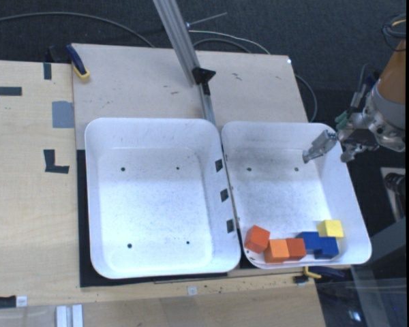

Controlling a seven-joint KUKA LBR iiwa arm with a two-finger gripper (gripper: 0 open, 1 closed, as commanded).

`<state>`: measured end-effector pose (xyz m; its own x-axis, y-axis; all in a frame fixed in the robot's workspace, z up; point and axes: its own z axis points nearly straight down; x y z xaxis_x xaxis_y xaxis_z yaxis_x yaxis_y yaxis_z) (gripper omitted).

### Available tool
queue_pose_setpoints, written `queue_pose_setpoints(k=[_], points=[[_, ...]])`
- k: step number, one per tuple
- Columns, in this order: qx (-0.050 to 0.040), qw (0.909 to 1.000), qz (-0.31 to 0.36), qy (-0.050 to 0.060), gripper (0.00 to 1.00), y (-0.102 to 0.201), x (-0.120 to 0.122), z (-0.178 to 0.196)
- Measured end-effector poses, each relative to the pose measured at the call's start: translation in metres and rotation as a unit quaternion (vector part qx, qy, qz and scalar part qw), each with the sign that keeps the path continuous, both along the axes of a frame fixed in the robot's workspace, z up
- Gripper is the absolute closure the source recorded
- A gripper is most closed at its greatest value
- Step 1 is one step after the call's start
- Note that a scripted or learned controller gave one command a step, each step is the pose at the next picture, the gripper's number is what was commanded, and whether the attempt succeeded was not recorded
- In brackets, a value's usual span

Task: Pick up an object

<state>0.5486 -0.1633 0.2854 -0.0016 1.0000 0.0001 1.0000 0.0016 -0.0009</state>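
The end effector [330, 146] hangs over the right bin's [273, 182] far right edge, fingers spread, gripping nothing. The blocks [294, 242] lie well apart, in the near corner

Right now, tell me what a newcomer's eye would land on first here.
The bright blocks: an orange block, a second orange block, a blue block and a yellow block, huddled in the near corner of the right bin. Next, the claw over that bin's far right rim, well away from the blocks, and the bare left bin beside it.
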Motion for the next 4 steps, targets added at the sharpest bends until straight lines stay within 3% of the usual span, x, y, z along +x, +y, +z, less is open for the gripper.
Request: queue_pose_setpoints(k=[1, 2, 3, 4], points=[[0.0000, 1.0000, 0.001, 0.000, 1.00, 0.001, 0.000, 0.010], [0.0013, 1.0000, 0.001, 0.002, 1.00, 0.053, -0.065, 0.009], [0.0006, 1.0000, 0.004, -0.003, 1.00, 0.113, -0.065, 0.058], [-0.0001, 1.0000, 0.001, 0.003, 1.00, 0.133, -0.034, 0.003]])
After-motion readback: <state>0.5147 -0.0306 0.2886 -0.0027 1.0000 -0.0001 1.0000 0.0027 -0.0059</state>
